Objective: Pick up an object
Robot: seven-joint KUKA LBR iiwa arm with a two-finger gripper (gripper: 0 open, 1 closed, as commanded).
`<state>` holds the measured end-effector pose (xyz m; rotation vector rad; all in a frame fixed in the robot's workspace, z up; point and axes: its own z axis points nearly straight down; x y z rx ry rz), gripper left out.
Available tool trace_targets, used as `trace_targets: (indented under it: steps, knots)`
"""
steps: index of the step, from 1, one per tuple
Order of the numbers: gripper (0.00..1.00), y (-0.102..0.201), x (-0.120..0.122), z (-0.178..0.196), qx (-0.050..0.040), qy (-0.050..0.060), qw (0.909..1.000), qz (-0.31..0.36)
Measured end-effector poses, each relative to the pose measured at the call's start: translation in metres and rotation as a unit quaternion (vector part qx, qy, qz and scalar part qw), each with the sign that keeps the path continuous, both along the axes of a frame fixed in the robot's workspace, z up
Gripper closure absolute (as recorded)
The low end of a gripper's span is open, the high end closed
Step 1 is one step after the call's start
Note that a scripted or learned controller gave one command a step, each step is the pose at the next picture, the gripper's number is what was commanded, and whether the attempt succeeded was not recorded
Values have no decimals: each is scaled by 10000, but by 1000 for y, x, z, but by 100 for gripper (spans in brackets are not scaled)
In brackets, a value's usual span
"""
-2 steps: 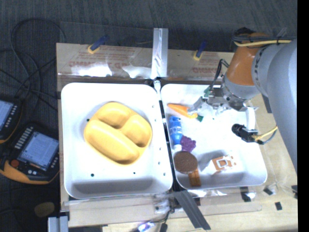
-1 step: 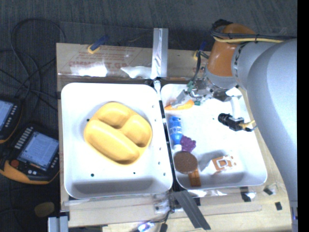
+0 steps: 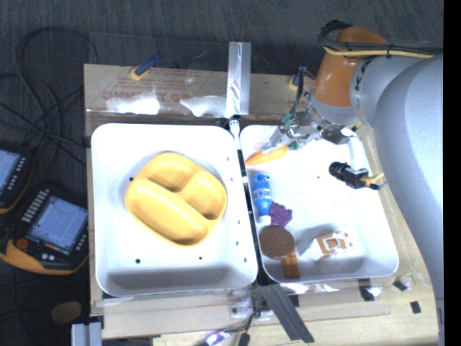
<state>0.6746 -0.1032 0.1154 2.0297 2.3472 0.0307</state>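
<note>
Where the gripper hovers, the bin wall is the hazard

Because the two-finger gripper hangs at the far left corner of the right shallow white bin, just beside the orange tapered carrot-like toy, that toy looks the likeliest target; whether the gripper is released or clenched I cannot tell. The toy lies slantwise close to the divider wall between the bins, so a closing grip could strike the wall or nudge the toy along it. A small blue plastic bottle crowds the nearer side. Open floor lies in this bin's middle and right; the left white bin is largely taken by a big yellow bread-shaped lump
</note>
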Motion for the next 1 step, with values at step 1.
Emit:
trace_targets:
  steps: [1]
  knots:
    - [100, 73, -7, 65, 50, 235, 9982, -543]
